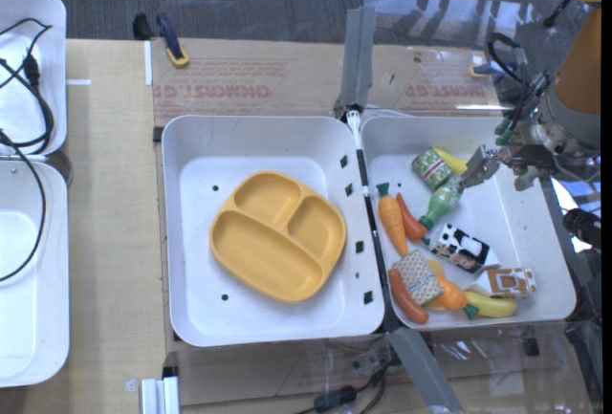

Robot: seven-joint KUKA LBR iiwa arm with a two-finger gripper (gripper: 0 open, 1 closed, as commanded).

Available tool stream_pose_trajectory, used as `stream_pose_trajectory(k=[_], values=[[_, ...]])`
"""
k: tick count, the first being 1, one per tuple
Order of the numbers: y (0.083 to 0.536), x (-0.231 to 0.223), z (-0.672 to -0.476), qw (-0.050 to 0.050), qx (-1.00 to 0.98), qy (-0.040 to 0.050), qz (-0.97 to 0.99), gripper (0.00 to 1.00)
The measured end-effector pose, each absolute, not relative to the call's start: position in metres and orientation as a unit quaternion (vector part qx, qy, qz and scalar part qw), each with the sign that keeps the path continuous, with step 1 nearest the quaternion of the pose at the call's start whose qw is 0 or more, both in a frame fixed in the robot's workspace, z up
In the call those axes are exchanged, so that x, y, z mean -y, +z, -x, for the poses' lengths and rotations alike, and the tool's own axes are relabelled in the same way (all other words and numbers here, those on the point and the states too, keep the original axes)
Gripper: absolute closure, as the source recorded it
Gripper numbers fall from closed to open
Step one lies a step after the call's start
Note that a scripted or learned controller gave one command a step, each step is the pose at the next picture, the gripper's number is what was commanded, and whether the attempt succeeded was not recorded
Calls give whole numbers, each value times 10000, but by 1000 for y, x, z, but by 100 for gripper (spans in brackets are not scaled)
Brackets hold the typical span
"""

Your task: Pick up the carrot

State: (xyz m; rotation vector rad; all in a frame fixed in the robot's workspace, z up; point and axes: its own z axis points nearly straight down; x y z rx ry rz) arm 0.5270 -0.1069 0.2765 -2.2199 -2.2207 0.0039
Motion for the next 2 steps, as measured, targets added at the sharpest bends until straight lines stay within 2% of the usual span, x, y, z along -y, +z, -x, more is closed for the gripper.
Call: stream_pose_trajectory(k=[1, 2], values=[[164, 115, -477, 14, 7123, 11, 7019, 0], [105, 103, -484, -143, 6881, -53, 7255, 0]])
